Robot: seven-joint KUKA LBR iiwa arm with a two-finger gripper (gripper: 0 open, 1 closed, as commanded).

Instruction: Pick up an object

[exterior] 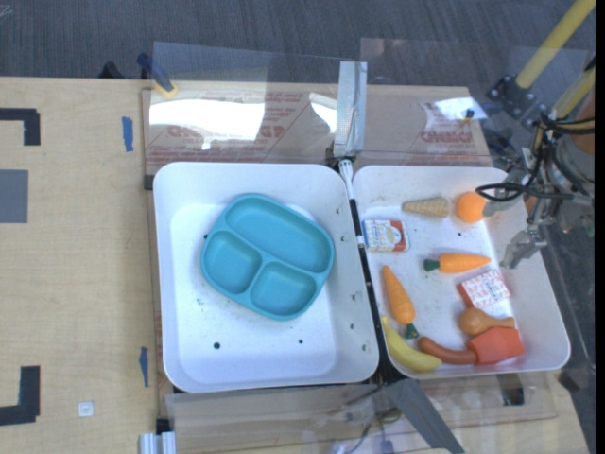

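Note:
The right bin (pixel 556 322) holds several toy foods. A beige cone (pixel 425 207) and an orange ball (pixel 470 206) lie at the back. A white carton with a red label (pixel 385 235) is at the left, with one carrot (pixel 460 263) in the middle and another carrot (pixel 398 294) below it. A red-and-white packet (pixel 485 288), a brown pear-shaped piece (pixel 475 321), a red block (pixel 495 345), a red sausage (pixel 447 351) and a banana (pixel 406 348) sit toward the front. My gripper (pixel 522 247) hangs over the bin's right side, just right of the middle carrot and apart from it.
The left bin (pixel 180 329) holds a blue divided plate (pixel 267 255). Clear plastic panels (pixel 246 112) stand behind both bins. Cables and arm hardware (pixel 539 173) crowd the right bin's back right corner. A metal divider (pixel 350 107) rises between the bins at the back.

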